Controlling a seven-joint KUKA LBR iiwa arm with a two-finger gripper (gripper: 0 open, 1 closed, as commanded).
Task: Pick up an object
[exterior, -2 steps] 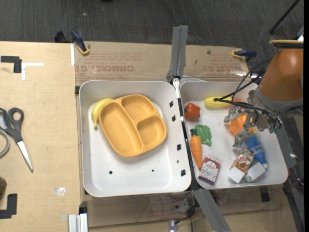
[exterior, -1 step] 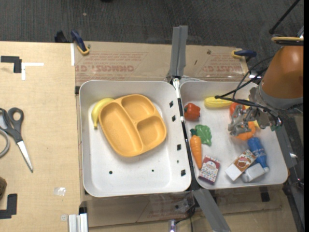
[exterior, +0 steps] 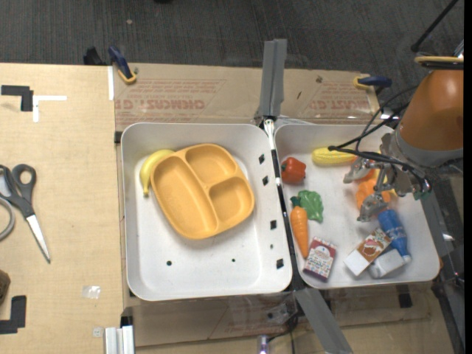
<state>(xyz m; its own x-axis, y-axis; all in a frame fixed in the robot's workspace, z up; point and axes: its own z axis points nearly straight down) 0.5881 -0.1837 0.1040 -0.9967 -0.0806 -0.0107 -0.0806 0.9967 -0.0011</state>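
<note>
The arm reaches in from the right over the right bin (exterior: 424, 271). Its gripper (exterior: 364, 191) is open and hangs low at the bin's right side. One finger (exterior: 358, 172) stands on the far side of an orange toy (exterior: 366, 189) and the other on its near side. Right next to it on the near side lies a blue bottle (exterior: 391, 227) with a white cap. The arm hides part of the orange toy.
Also in the right bin are a yellow corn cob (exterior: 333, 155), a red pepper (exterior: 293, 169), a green broccoli (exterior: 310, 204), a carrot (exterior: 300, 229), a small carton (exterior: 319, 259) and a brown-white box (exterior: 367, 251). The left bin (exterior: 199, 271) holds a yellow divided plate (exterior: 201, 190) and a banana (exterior: 151, 167). Scissors (exterior: 28, 205) lie at far left.
</note>
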